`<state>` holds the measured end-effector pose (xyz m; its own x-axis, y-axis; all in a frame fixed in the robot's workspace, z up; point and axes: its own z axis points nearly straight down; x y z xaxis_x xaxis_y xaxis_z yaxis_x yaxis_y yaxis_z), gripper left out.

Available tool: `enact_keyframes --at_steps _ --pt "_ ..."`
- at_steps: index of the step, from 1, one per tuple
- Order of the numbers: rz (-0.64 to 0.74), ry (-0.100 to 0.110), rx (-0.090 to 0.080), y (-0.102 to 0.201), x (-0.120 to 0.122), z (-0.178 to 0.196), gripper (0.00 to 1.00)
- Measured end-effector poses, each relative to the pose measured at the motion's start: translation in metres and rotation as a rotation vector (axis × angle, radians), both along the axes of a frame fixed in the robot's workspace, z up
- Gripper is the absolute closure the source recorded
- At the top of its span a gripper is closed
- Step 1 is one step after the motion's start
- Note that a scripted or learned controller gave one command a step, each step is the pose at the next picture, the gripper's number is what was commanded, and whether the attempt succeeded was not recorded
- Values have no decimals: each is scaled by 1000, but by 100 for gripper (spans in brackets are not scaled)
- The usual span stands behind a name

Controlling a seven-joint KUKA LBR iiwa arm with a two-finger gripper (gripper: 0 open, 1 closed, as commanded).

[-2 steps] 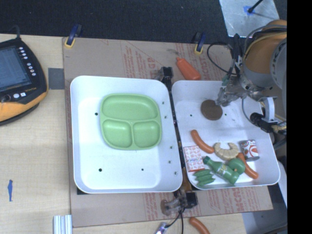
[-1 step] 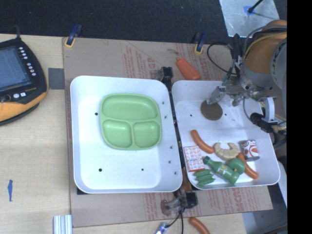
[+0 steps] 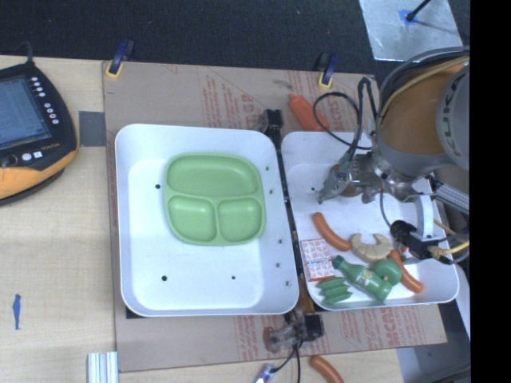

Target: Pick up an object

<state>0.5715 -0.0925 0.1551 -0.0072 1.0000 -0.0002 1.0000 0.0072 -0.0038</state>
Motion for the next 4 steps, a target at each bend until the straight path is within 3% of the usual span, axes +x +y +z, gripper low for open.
enact_keyframes --at_steps 1,2,3,4 --pt "-5 0 0 -50 57 -64 0" --pt "-5 -2 0 -85 85 -63 0" --pt "-2 1 1 -48 85 -63 0" --pt "-2 -3 1 -4 85 48 0"
